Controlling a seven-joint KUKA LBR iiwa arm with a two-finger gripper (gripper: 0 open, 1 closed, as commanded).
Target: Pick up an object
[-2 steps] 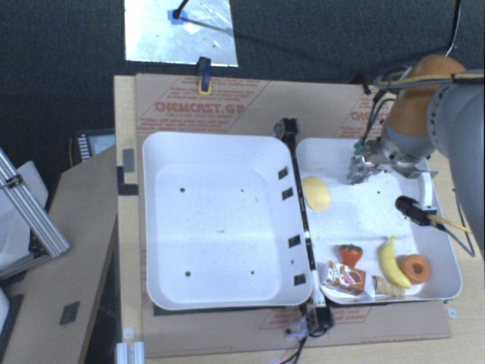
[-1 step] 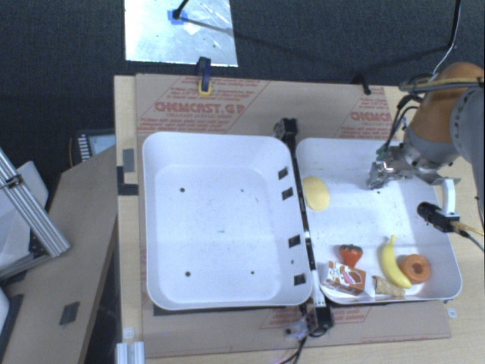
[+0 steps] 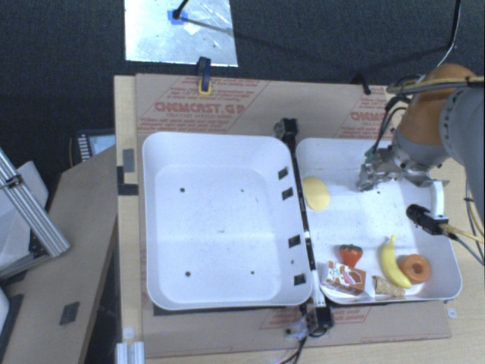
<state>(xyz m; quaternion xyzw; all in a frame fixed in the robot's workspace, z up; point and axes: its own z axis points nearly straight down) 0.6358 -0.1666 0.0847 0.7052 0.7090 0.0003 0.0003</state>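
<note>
My gripper (image 3: 369,180) hangs low over the back of the right bin (image 3: 356,149), its fingers pointing down at bare bin floor with nothing seen between them. A yellow lemon (image 3: 316,193) lies to its left against the bin's left wall. Along the front of the bin lie a red strawberry (image 3: 350,254), a yellow banana (image 3: 392,262), an orange doughnut-shaped ring (image 3: 415,268), a red and white snack packet (image 3: 345,279) and a small tan piece (image 3: 387,286).
The left bin (image 3: 220,218) sits beside the right one, with black clips (image 3: 286,174) along the shared divider. Both bins rest on a cardboard sheet (image 3: 212,101) on the bench. A metal plate (image 3: 180,20) lies behind.
</note>
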